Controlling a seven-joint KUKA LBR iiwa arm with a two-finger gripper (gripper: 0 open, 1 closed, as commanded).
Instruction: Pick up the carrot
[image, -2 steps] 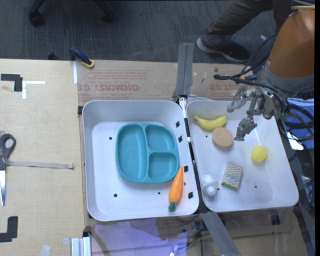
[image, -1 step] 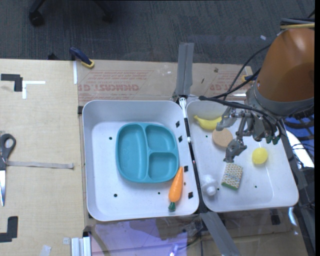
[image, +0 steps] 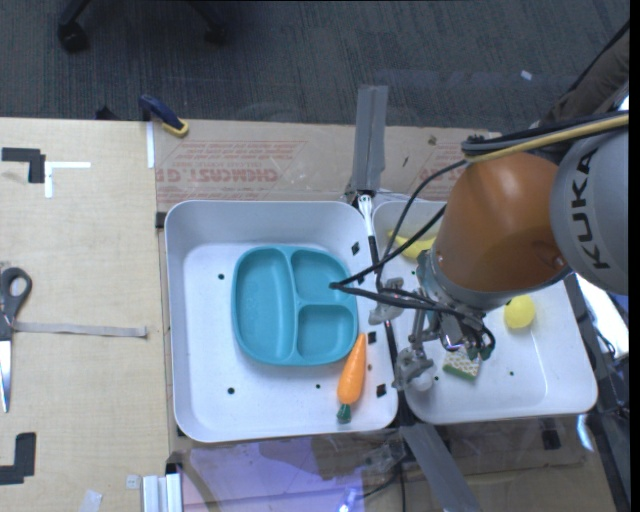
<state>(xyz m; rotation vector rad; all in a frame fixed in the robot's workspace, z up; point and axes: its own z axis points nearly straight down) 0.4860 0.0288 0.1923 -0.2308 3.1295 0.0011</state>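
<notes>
The carrot lies in the left bin, close to its right wall and toward the near corner. It rests at a slant, its orange body leaning against the lower right corner of the teal divided tray, its green stem end pointing down toward the bin's front edge. Nothing of mine is touching it.

The teal divided tray sits in the middle of that bin, its three compartments bare.

My gripper hangs just to the right of the carrot, over the wall where the two bins meet and mostly above the right bin. From this angle my own wrist and the orange band cover most of it, and cables cross in front, so I cannot tell how far apart my fingers stand or whether anything is between them.

Further right of the carrot, in the right bin, a small green and white object lies just below my gripper, and a yellow lemon-like fruit sits beyond it. Another yellow item peeks out behind my wrist near the bin's far side.

Off to the left of the bins, scissors lie on the wooden bench.
</notes>
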